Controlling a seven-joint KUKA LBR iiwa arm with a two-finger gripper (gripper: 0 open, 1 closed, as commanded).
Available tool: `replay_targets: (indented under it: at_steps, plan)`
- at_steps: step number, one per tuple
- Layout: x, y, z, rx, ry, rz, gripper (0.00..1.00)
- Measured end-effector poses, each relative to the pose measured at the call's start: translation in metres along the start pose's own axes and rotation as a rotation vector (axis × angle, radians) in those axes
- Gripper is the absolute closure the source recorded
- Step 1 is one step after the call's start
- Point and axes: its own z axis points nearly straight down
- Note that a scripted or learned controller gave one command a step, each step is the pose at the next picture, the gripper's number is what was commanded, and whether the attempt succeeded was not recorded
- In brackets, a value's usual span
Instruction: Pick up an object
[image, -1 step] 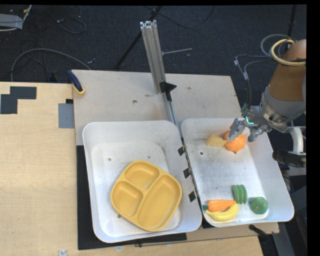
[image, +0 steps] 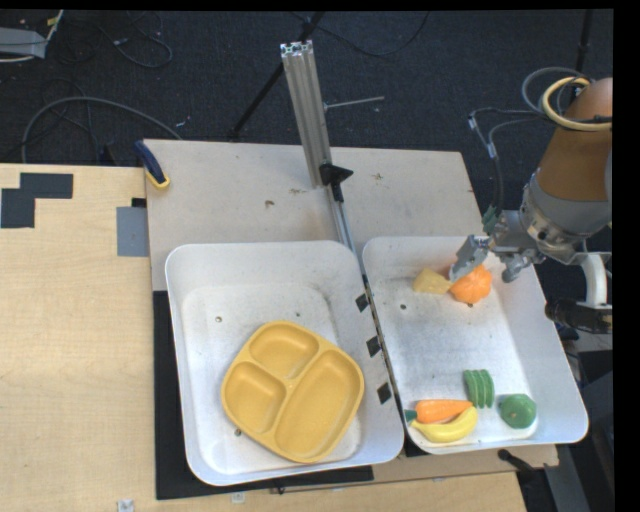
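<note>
Lowest in the frame, along the bottom edge of the right bin (image: 560, 420), you have a cluster of toy food: a yellow banana (image: 446, 429) with a carrot (image: 441, 410) lying on it, a ribbed green piece (image: 479, 387) just above, and a round green piece (image: 517, 410) at the right. To the left, the yellow divided plate (image: 292, 390) sits in the left bin (image: 190, 300).

What matters for you is at the upper part of the right bin. The end effector (image: 492, 258) hangs there with its fingers apart, one on each side of the orange fruit (image: 471, 286), which lies directly beneath it and a touch toward the lower left. The fruit is roundish, so it has no real long axis to line up with. A pale yellow wedge (image: 432, 282) touches the fruit's left side, so expect it to be nudged. You cannot yet say the fruit is gripped; it looks to be resting on the bin floor.
</note>
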Motion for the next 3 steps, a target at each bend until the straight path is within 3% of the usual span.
replay_targets:
  at_steps: [2,3]
  plan:
    - [0.012,-0.008,0.103,0.004,0.0,0.0,0.0]
    - [0.011,-0.007,0.128,-0.002,0.0,0.002,0.0]
